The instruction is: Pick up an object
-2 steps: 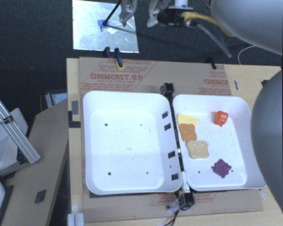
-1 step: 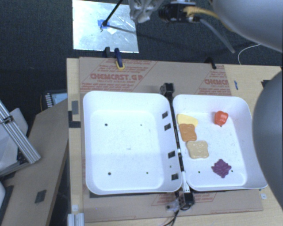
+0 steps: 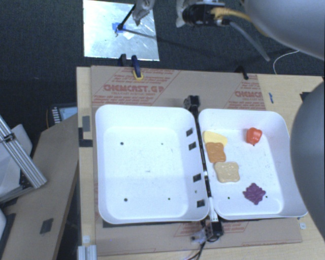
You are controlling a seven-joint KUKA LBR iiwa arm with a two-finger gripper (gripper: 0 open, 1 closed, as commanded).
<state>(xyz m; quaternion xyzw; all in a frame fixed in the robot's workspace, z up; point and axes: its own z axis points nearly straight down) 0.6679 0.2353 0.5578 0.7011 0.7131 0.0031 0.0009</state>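
Observation:
The right bin (image 3: 277, 124) holds several small toy foods. A yellow piece (image 3: 215, 137) lies by its left wall, with an orange-brown piece (image 3: 215, 151) just below it and a beige toast-shaped piece (image 3: 227, 171) below that. A red-orange piece (image 3: 254, 135) sits toward the far right, and a purple cluster (image 3: 254, 193) lies near the front. My gripper (image 3: 142, 11) hangs high at the top edge of the view, far from both bins. Nothing shows held in it.
The left bin (image 3: 106, 152) stands beside the right one, joined along a black-clipped seam (image 3: 199, 152). A shiny metal sheet (image 3: 119, 30) lies beyond the bench. The grey arm body (image 3: 310, 152) looms over the right bin's right edge.

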